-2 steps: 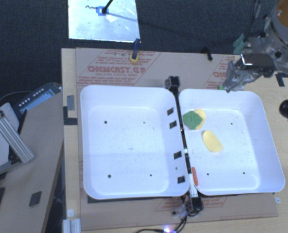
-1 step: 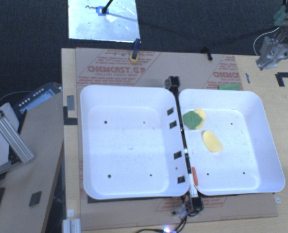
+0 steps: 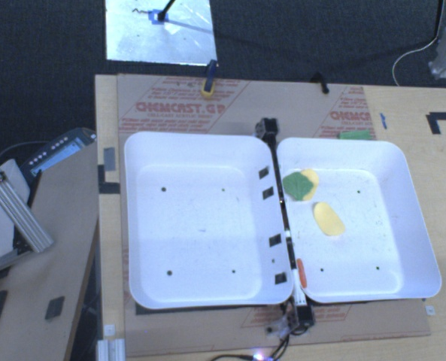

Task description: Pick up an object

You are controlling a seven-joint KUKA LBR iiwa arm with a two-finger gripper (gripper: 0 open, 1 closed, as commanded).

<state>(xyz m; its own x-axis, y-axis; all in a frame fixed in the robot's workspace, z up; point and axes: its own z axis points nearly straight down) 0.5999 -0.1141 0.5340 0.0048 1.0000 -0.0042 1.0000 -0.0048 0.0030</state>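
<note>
In the right bin (image 3: 403,171), a flat green piece (image 3: 297,186) lies near the left wall, overlapping a small round yellow piece (image 3: 309,177) at its upper right. A pale yellow oval (image 3: 329,219) rests a little below them, toward the bin's middle. A thin orange stick (image 3: 301,273) lies along the bin's left wall near the front.
The left bin (image 3: 140,156) sits beside the right one, joined by a black clipped divider (image 3: 278,209). A green block (image 3: 356,134) lies on the bench behind the right bin. A yellow and blue clamp (image 3: 208,81) stands at the back. A metal frame (image 3: 12,209) stands at the left.
</note>
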